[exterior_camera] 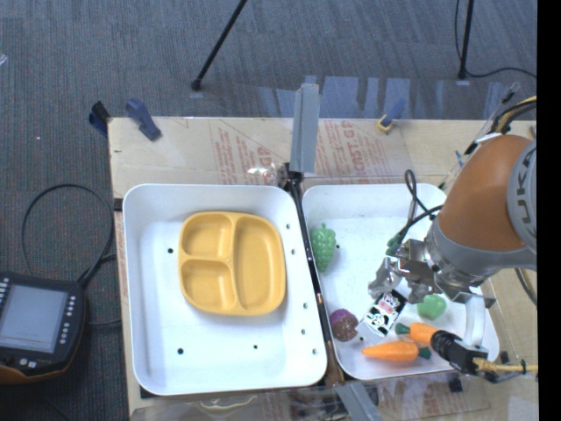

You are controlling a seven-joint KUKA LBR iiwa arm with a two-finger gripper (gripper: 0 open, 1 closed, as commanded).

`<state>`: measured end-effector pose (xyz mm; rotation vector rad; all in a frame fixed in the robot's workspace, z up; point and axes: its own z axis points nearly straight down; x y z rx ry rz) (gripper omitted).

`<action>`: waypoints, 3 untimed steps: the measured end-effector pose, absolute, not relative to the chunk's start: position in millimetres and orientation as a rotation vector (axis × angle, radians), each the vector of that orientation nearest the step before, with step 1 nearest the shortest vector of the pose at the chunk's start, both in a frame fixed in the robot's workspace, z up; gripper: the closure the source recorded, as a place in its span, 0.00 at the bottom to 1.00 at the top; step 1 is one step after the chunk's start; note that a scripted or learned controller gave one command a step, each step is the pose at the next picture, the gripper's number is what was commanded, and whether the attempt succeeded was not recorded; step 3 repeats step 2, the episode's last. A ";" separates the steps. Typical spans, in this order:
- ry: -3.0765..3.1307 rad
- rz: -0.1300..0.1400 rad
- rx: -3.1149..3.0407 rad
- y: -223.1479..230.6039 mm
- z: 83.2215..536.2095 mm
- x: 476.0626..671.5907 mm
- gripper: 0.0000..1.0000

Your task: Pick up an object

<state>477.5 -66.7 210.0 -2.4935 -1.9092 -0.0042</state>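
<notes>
Milk box: small, black and white, tilted under the gripper.
Gripper: can't tell if it pinches.
Left bin: yellow plate.
Right bin: grapes, two carrots.

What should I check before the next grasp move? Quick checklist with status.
1. Gripper over right bin: ok.
2. Object between the fingers: cannot tell; black-and-white carton sits just below them.
3. Neighbours crowding the carton: not ok; orange carrot, green toy and purple toy lie close.
4. Green grapes clear of the arm: ok.
5. Yellow divided plate in left bin, out of the way: ok.
</notes>
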 end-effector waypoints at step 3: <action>-2.365 0.007 -2.060 -75.1 185.4 492.7 1.00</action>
